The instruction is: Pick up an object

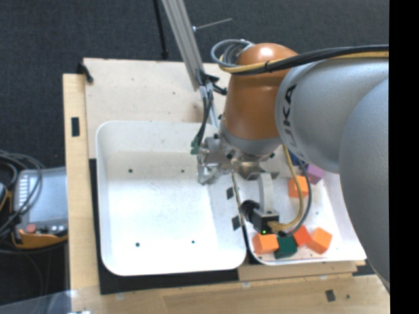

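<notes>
Crowding the right bin (308,260) are orange cubes (265,243) and a green block (286,247).

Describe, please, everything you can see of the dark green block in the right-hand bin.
The dark green block is a small, boxy piece with a matte surface, possibly foam or painted wood. It lies flat on the floor of the right bin, close to the rim nearest the camera. An orange block sits against it on the view's left and a red-orange block on its right; both appear to touch it. Nothing grips it.
</notes>
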Motion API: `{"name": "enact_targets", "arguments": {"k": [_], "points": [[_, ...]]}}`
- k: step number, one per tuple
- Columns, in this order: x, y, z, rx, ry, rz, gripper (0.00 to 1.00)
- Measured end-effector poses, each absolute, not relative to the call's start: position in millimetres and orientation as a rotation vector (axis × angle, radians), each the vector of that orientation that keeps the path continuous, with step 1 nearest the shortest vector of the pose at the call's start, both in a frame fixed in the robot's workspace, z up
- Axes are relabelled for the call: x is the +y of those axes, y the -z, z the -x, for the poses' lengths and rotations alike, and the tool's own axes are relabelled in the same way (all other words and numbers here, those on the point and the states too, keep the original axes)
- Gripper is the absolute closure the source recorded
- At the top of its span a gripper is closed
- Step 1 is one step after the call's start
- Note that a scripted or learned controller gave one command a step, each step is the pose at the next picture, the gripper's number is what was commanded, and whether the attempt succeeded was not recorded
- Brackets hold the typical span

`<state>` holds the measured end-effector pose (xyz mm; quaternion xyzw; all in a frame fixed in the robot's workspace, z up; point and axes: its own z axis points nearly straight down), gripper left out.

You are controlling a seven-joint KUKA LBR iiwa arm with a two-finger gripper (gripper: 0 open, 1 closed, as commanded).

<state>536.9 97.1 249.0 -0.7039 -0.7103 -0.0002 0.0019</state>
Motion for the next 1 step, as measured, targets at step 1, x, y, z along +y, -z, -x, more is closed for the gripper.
{"name": "enact_targets", "arguments": {"k": [1], "points": [[94.2, -248.5, -537.4, -2.221, 0.000, 2.217, 0.00]]}}
